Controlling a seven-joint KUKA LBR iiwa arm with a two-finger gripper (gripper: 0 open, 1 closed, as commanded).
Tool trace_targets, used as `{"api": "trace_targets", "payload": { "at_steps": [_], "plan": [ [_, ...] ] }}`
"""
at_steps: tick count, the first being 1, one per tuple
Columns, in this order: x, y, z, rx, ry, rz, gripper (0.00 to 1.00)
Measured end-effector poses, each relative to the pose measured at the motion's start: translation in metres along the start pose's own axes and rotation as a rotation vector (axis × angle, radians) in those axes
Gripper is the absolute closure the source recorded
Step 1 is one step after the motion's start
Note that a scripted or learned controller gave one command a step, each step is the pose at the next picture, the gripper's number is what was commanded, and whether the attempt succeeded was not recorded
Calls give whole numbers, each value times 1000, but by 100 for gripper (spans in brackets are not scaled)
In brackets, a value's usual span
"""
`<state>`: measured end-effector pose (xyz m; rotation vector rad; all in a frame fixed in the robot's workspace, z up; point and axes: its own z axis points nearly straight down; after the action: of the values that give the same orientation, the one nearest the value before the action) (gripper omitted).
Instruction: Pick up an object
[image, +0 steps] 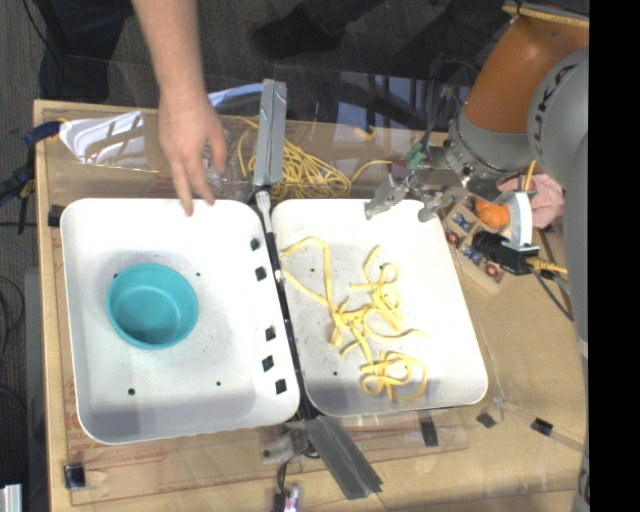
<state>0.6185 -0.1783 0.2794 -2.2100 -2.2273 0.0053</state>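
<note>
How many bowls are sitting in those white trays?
1. A teal bowl sits in the left bin, toward its left side. The right bin holds yellow strands, no bowl.

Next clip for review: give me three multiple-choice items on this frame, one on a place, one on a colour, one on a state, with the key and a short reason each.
1. Where does the round teal plastic bowl sit?
A. In the left white bin
B. In the right white bin
C. On the bench behind the bins

2. What colour are the thin rubber bands scattered in the right white bin?
A. Red
B. Yellow
C. Black

3. How do the gripper fingers stand?
A. Shut on the teal bowl
B. Shut on a rubber band
C. Apart, with nothing between them

Key:
1 A, the bowl rests on the left bin's floor, towards its left side.
2 B, the loops and strands are plainly yellow against the white floor.
3 C, the fingers are spread above the right bin's far edge, with no object between them.
</note>
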Motion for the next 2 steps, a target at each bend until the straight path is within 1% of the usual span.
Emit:
{"api": "trace_targets", "payload": {
  "at_steps": [1,2],
  "plan": [
    [-32,-40,78,-1,0,-114,0],
    [-30,-48,188,-4,-1,-171,0]
  ]
}}
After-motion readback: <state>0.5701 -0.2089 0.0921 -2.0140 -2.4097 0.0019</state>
